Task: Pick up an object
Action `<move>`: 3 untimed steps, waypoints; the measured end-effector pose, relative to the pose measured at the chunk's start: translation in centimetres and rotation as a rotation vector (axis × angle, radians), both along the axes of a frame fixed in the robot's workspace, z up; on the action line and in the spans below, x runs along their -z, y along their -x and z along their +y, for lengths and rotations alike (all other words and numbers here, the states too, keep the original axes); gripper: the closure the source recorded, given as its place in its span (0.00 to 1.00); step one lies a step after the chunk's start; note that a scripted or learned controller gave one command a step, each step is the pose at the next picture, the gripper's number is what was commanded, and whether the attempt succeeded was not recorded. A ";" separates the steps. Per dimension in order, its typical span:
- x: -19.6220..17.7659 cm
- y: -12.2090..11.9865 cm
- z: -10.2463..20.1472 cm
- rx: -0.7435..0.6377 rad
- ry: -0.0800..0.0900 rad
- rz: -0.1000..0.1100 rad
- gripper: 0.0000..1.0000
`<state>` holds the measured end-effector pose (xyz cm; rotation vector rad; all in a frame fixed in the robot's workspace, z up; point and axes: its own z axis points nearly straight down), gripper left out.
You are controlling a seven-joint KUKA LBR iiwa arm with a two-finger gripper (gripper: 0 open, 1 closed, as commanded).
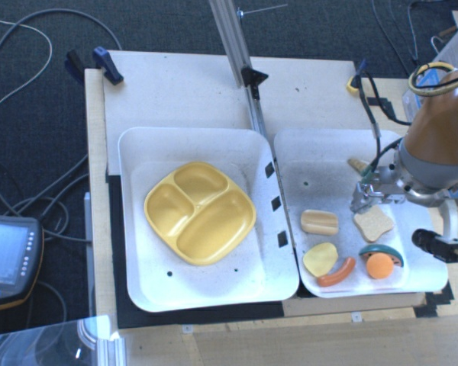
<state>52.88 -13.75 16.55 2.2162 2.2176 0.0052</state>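
The right bin holds several food toys. A tan bread roll lies near its middle, with a pale yellow slice and a red sausage in front of it. An orange ball rests against a teal piece at the front right. A toast slice lies just below my gripper, which hangs low over the bin at the slice's upper left edge. A small tan piece sits behind the gripper. I see nothing held.
The left bin carries a yellow divided plate. A metal pole slants down to the gap between the bins. Blue clamps sit at the bench's back left corner, and cables trail behind the arm.
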 end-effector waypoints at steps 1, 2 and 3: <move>-6.0 -0.9 0.5 -0.002 0.000 -0.002 1.00; -6.8 -0.9 0.5 -0.001 -0.002 0.004 1.00; -7.5 0.2 6.5 -0.007 -0.006 0.009 1.00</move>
